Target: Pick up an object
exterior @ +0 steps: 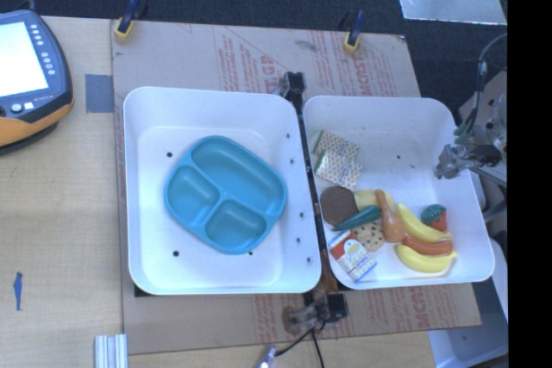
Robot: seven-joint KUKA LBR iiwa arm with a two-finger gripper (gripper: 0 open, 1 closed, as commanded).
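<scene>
- camera view: a wooden surface carries a sheet of brown cardboard, held at its far edge by two clamps, and on the cardboard two shallow white bins stand side by side, their inner rims touching
- left bin: holds a blue divided plate with three compartments, lying flat near the middle of the bin
- right bin: its objects are gathered in the near half; a checked packet lies close to the shared rim, with a brown round piece just in front of it
- right bin, near corner: two yellow bananas lie side by side, an orange item touches them on the left, a teal stick lies between the brown piece and a speckled cookie, and a small red-and-white carton rests against the near rim
- a small red and green piece sits just beyond the bananas, toward the right wall
- end effector: seen at the right wall of the right bin, above the rim and apart from the objects; whether it is wide or narrow cannot be told, and nothing is seen in its grasp
- a handheld control pendant with a pale screen lies at the left edge of the surface
</scene>
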